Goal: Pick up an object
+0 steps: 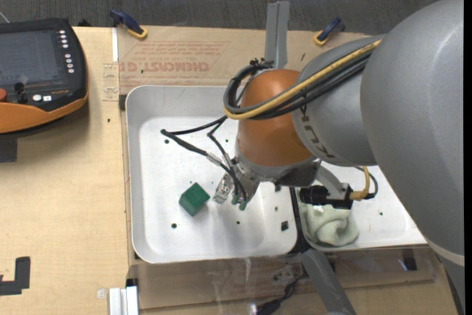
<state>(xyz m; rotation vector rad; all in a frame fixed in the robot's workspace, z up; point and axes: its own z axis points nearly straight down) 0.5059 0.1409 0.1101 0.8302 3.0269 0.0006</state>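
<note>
A small green block (pixel 194 199) lies on the floor of the left white bin (pixel 147 158), near its front. My gripper (pixel 230 190) hangs just to the right of the block, under the orange wrist band, low over the bin floor and apart from the block. A pale crumpled cloth-like object (pixel 332 226) rests in the front left corner of the right bin (pixel 394 221), partly under the arm.
A black cable (pixel 188 142) loops across the left bin. An orange and black teach pendant (pixel 37 77) sits on the bench at far left. Clamps (pixel 129 23) hold the cardboard at the back. The arm's grey body covers most of the right bin.
</note>
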